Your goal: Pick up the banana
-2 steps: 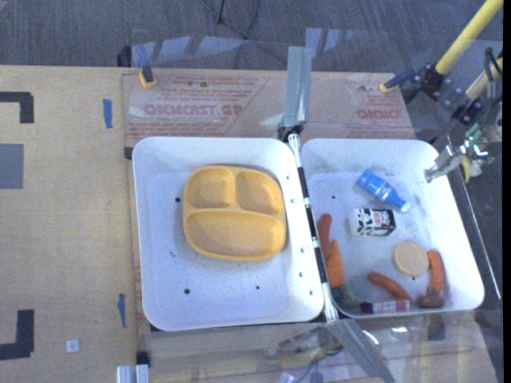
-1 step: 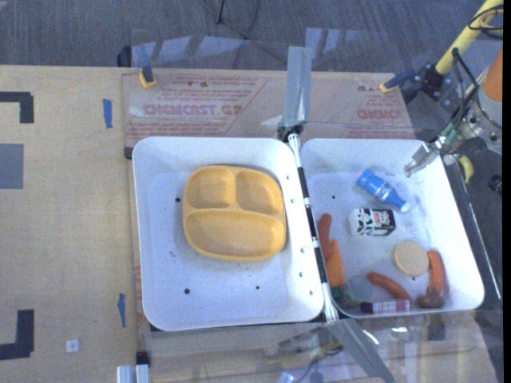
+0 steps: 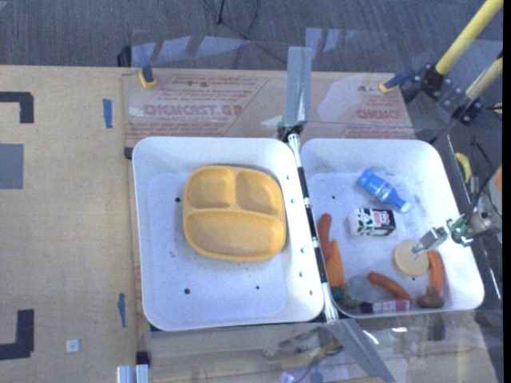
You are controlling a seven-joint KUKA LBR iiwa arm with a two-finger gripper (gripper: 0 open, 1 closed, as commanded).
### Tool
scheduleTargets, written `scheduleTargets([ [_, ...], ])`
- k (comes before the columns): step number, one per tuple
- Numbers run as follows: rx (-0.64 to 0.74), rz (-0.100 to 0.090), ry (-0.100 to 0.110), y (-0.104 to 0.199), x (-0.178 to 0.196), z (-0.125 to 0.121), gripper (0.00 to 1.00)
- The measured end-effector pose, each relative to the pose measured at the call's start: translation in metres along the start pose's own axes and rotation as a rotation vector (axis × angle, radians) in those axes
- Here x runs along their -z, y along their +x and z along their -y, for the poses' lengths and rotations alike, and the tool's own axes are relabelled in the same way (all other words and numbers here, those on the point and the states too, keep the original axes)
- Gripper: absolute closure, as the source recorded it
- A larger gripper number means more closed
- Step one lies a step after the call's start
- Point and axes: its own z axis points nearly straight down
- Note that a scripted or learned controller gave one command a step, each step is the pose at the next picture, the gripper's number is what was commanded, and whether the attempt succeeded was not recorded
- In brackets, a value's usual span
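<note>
Plywood bench (image 3: 64,214), two white bins (image 3: 160,294), grey carpet (image 3: 96,14)

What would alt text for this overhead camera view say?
Two white bins sit side by side: the left bin holds a yellow divided plate; the right bin holds a blue bottle, carrots and small toys, with the gripper at its right edge.

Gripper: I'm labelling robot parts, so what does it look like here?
The gripper shows at the right bin's edge as a slim, pale grey metal tip with a small green part behind it. Thin dark cables run up from it. Markings are too small to tell.
</note>
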Motion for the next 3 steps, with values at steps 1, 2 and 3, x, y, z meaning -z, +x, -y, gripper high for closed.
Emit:
scheduleTargets([
  [1, -0.030, 0.003, -0.002, -0.032, 0.107, -0.088, 0.00],
  [2, -0.026, 0.002, -0.002, -0.046, 0.004, -0.145, 0.00],
  [3, 0.097, 0.005, -0.004, -0.044, 0.214, -0.132, 0.00],
])
